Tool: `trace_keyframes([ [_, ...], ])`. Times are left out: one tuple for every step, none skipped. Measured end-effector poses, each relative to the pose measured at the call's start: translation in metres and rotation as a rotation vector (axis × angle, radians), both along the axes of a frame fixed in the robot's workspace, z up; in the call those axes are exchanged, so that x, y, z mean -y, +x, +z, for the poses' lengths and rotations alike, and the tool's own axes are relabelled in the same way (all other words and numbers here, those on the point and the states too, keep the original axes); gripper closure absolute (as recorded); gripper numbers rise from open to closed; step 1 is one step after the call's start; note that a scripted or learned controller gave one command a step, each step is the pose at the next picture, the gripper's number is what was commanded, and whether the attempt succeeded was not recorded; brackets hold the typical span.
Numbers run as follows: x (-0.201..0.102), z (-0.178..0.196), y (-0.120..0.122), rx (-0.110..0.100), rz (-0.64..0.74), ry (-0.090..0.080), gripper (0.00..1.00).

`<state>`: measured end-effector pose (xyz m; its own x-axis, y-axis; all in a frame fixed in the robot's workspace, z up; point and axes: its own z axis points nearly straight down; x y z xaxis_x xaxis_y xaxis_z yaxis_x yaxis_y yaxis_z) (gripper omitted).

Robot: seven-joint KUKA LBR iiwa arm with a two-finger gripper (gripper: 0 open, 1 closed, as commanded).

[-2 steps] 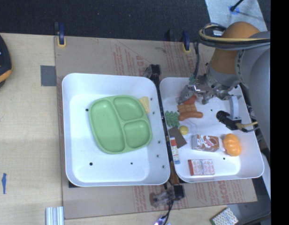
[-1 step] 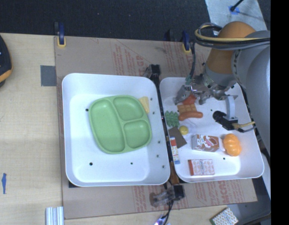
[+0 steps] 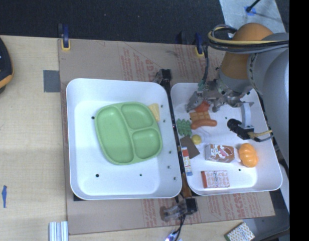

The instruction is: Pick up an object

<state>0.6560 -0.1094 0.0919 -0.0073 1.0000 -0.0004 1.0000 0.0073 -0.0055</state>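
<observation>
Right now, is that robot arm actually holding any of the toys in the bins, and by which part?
It cannot be told. The gripper sits low over the orange toy in the right bin, but no object is visibly clamped in it.

Bare bench (image 3: 29, 134) — blue clamp (image 3: 64, 35) at cardboard edge.

A light wood-grain bench (image 3: 29, 149) fills the left and lower parts of the frame. Over its middle lies a brown cardboard sheet (image 3: 119, 59) with faint red printing, held along its upper edge by two blue clamps (image 3: 64, 36) (one at upper left, one near upper centre). A grey tape patch (image 3: 51, 80) sits just left of the sheet. Across the top runs a dark, near-black floor (image 3: 119, 9), with a pale sheet (image 3: 252, 4) in the upper right corner. A dark device with an orange rim (image 3: 0, 64) pokes in at the left edge. The lighting is even and bright, with soft shadows.
</observation>
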Motion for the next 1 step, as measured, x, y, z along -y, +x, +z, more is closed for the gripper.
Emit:
trace_keyframes([
  [0.0011,0.0112,0.0001,-0.001,0.002,-0.001,1.0],
])
